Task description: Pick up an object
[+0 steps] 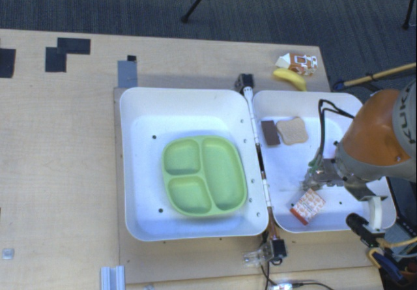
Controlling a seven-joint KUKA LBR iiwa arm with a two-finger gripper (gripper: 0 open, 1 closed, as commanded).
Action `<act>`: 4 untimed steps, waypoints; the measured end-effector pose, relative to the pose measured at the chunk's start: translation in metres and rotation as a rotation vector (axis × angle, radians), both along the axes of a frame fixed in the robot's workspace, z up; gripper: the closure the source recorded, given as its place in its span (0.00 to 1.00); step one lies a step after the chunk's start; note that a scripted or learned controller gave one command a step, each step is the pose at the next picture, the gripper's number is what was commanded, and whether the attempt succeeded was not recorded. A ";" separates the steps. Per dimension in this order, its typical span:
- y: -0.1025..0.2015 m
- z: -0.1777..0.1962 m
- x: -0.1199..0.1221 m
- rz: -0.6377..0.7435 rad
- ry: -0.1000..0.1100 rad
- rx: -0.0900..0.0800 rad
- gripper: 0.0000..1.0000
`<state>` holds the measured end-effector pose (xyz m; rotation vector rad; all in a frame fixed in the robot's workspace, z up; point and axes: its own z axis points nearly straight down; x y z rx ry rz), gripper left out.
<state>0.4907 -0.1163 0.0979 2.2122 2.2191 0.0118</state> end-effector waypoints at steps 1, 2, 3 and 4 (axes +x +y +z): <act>0.072 0.087 -0.003 0.002 0.007 0.001 1.00; 0.071 0.087 -0.003 0.001 0.008 0.001 0.00; 0.029 -0.011 -0.002 -0.001 0.005 0.001 0.00; 0.029 0.000 0.000 0.000 -0.001 0.000 1.00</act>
